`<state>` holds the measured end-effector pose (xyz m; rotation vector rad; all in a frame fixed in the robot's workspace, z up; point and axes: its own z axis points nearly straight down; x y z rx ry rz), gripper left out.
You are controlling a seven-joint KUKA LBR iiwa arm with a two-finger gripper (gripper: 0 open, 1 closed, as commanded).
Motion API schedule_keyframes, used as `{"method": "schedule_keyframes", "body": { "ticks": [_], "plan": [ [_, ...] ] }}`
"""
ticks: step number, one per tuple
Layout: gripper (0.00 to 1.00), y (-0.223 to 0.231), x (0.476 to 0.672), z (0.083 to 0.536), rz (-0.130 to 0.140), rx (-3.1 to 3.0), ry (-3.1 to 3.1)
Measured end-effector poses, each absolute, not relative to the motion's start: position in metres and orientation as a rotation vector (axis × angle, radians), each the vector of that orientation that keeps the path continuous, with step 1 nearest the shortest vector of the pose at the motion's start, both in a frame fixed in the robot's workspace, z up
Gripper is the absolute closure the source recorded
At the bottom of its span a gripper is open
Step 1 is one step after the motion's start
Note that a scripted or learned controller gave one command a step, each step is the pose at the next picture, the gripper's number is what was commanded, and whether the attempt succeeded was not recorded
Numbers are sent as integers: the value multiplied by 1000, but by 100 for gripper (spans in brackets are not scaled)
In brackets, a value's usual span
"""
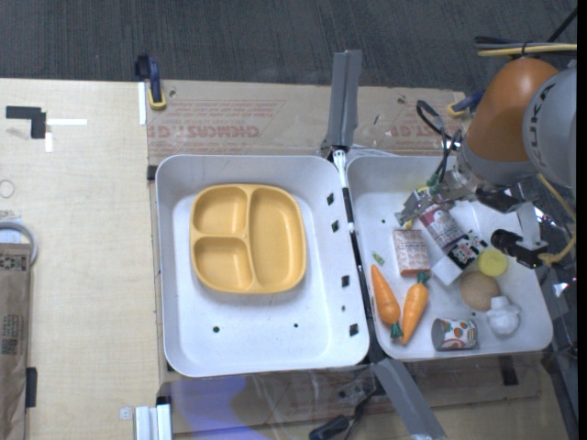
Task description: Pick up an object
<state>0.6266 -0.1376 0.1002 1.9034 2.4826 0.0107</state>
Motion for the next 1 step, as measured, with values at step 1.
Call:
{"method": "schedule_keyframes", "body": {
  "ticks": [1],
  "plan": [
    [0, -113, 625, 100, 10, 1986, 2412]
  ]
}}
